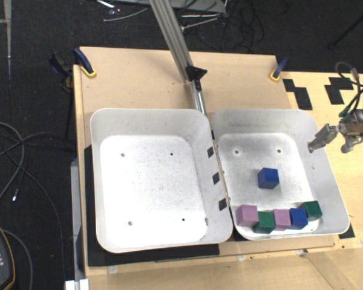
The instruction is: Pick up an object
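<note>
Nearest us, along the front wall of the right bin (302, 118), sits a row of five cubes (282, 218) packed close together; from left to right we see pale purple, dark green, pale purple, blue and dark green. They touch or nearly touch one another, and the last green one sits a little farther back, in the bin's front right corner. A lone blue cube (268, 178) rests by itself on the speckled floor of the same bin, near the middle and well apart from the row. The left bin (145, 162) lies just beside the right one, their inner rims meeting along a seam marked with small black tabs. Both bins sit on a tan wooden bench (230, 77), which has a blue-and-yellow clamp (85, 65) at its far left corner and another at the far right. A slanted metal pole (169, 29) runs down from the top of the view to the far end of the seam. At the right edge of the view we see the gripper (334, 142) at the right bin's far right rim — its two fingers spread apart, with nothing between them — well apart from every cube. Dark floor with loose cables (12, 150) surrounds the bench on the left.
</note>
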Motion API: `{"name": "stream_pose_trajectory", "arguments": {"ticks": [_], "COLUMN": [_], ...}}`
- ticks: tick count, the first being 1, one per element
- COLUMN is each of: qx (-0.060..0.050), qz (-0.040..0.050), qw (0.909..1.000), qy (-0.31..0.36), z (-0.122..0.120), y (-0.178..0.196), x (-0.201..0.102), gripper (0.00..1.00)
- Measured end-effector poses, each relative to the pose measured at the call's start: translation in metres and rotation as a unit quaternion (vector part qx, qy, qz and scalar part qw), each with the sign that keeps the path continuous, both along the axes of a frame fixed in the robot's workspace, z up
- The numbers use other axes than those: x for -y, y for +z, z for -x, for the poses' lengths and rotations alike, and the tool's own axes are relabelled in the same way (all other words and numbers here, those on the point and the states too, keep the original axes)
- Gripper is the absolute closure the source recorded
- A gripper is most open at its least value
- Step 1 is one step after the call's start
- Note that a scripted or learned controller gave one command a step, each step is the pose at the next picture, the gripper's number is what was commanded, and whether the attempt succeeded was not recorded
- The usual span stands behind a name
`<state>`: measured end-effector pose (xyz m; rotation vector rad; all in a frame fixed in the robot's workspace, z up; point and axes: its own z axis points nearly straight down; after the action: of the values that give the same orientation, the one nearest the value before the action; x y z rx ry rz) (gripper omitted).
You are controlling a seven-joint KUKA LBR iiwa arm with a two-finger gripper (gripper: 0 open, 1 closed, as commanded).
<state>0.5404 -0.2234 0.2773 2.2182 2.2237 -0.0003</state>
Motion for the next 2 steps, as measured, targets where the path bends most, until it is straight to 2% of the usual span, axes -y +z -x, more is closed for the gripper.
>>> {"name": "stream_pose_trajectory", "arguments": {"ticks": [1,2], "qx": [0.0,0.0], "qz": [0.0,-0.0014], "qw": [1.0,1.0], "qy": [0.0,0.001], "z": [0.0,-0.054], "y": [0.0,-0.184], "x": [0.0,-0.001], "gripper": [0.0,0.0]}}
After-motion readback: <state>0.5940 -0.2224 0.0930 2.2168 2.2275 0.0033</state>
